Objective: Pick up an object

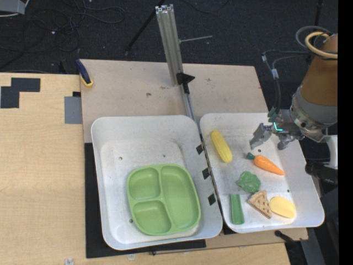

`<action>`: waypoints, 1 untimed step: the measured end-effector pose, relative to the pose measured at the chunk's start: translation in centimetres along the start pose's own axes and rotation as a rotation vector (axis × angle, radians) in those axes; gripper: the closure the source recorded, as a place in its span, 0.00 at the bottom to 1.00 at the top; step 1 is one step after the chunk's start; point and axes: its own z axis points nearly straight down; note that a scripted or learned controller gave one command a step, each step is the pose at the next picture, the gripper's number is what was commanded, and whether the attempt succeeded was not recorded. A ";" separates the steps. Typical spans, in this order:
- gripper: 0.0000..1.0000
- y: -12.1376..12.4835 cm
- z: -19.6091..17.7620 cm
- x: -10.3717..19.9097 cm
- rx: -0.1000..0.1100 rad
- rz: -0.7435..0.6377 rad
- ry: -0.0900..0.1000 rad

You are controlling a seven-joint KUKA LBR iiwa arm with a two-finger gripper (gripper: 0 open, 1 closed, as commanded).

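A robotics lab: a bare plywood tabletop [231, 81], loose cables [83, 10] on dark floor, an aluminium post [170, 43], toy food in white bins [309, 214].

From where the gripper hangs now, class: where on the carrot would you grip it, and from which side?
Grip the carrot across its thick orange middle, coming straight down. It lies flat and apart from the other food, tilted across the right bin, so close across its width. The gripper hangs just above its green end.

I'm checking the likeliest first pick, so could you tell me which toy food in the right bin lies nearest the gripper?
The carrot: it lies just below the gripper, green tip toward it. The corn, broccoli and the rest sit farther off.
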 end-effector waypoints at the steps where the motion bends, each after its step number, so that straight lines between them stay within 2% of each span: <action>1: 0.00 0.0 0.0 0.0 -0.001 0.000 0.000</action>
